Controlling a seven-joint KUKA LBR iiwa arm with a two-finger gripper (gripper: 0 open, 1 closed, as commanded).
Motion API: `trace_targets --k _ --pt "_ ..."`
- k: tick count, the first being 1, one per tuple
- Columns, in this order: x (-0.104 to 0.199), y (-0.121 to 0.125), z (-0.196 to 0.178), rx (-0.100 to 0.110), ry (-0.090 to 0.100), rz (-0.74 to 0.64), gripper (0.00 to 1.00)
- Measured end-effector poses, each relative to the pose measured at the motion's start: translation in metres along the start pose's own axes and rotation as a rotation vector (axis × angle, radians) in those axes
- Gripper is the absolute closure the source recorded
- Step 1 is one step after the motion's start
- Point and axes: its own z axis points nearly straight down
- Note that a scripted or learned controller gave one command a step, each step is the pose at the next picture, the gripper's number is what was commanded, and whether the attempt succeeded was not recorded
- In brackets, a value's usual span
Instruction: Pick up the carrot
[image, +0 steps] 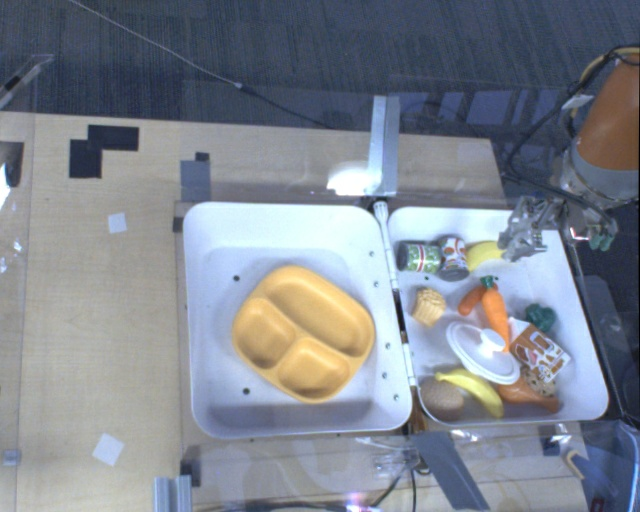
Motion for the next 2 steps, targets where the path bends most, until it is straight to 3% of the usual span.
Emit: trace_targets --k 1,2 --pt "0.044 0.019 0.102 0.001 -0.007 -0.017 0.00" --pt "0.092 0.050 0.110 0.000 -0.010 0.063 0.00"
